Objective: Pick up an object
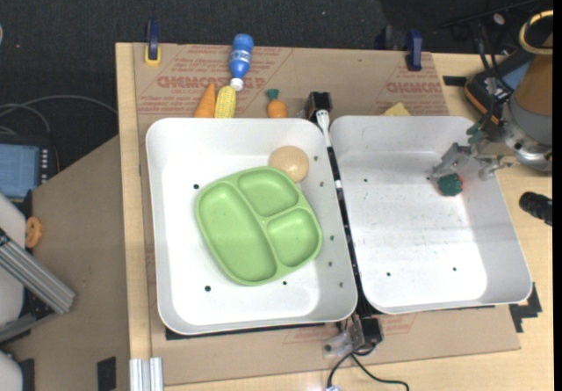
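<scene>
Small green object, the likeliest target, lies on the floor of the right-hand bin near its upper right corner; the claw is low over it, coming in from the right, and the metal fingers seem to straddle or touch the object's top edge, though at this slant it is hard to say whether they have closed on it, so I cannot tell whether the claw is apart or together; nothing shows the object lifted, since it appears to sit against the bin floor; my judgement is that the task is at the grasp stage, with the approach done and the closing, the lift and the proof of a hold all left to do; the left-hand bin carries a green divided tray with a pale round thing touching its upper rim, both well apart from the claw; toy vegetables and a small bottle lie on the counter behind the bins, untouched.
</scene>
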{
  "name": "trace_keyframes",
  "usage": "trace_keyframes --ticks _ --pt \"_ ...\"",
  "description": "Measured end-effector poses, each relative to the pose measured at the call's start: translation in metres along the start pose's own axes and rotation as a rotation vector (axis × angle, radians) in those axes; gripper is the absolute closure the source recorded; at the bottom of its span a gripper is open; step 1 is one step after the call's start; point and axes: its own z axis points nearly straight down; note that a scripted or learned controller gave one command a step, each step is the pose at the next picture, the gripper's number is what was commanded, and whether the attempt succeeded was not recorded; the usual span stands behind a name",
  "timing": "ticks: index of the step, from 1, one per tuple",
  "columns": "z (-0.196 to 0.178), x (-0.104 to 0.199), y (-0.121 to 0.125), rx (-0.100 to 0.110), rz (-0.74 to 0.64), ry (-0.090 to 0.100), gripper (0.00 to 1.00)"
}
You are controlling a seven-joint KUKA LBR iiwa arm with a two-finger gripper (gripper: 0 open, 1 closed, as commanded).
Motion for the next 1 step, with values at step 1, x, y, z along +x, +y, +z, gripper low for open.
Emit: trace_keyframes --ticks 1 --pt "0.0602 -0.0007 0.0109 -0.005 -0.008 0.011 0.00"
